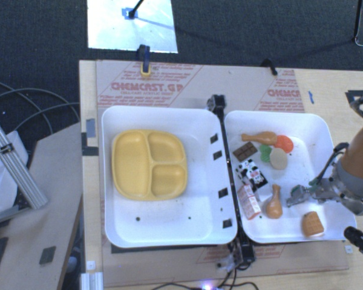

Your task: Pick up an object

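Observation:
The right bin [317, 128] holds several toy foods. A brown drumstick [273, 202] lies near the bin's front, with an orange-brown bread piece [313, 223] to its right. My gripper [296, 194] hovers low between them, just right of the drumstick and above-left of the bread. Its arm [356, 171] comes in from the right. Nothing is visibly held. Further back lie a longer drumstick [258, 138], a red tomato [284, 142], a green piece [265, 153] and a beige disc [279, 159].
A brown chocolate bar [247, 150], a black-and-white block [251, 174] and a red-white carton [249, 202] lie along the right bin's left wall. The left bin [163, 222] holds a yellow divided plate [149, 164]. A black clamp strip [225, 174] joins the bins.

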`<state>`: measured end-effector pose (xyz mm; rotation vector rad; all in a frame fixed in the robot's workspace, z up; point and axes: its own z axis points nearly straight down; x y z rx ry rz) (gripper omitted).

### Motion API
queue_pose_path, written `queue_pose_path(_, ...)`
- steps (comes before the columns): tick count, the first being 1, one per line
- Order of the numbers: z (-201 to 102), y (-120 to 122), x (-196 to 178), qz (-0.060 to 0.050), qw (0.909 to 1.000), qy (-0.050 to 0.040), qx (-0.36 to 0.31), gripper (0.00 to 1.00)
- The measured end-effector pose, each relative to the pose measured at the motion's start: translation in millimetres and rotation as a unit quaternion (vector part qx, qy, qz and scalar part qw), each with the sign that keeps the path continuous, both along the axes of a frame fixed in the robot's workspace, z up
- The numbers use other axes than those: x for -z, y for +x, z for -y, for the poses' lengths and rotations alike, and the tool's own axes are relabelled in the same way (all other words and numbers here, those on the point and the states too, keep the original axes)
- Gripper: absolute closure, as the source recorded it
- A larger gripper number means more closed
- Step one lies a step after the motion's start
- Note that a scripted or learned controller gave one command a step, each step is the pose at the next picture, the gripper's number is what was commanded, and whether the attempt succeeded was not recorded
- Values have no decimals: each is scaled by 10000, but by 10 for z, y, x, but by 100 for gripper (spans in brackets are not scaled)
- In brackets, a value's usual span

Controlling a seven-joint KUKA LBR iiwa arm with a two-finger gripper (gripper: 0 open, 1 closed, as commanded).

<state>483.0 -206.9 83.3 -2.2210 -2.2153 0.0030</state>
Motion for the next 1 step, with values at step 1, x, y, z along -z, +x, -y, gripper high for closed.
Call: queue_pose_path(1,-255,1038,-150,82,9999,-20,-66,0)
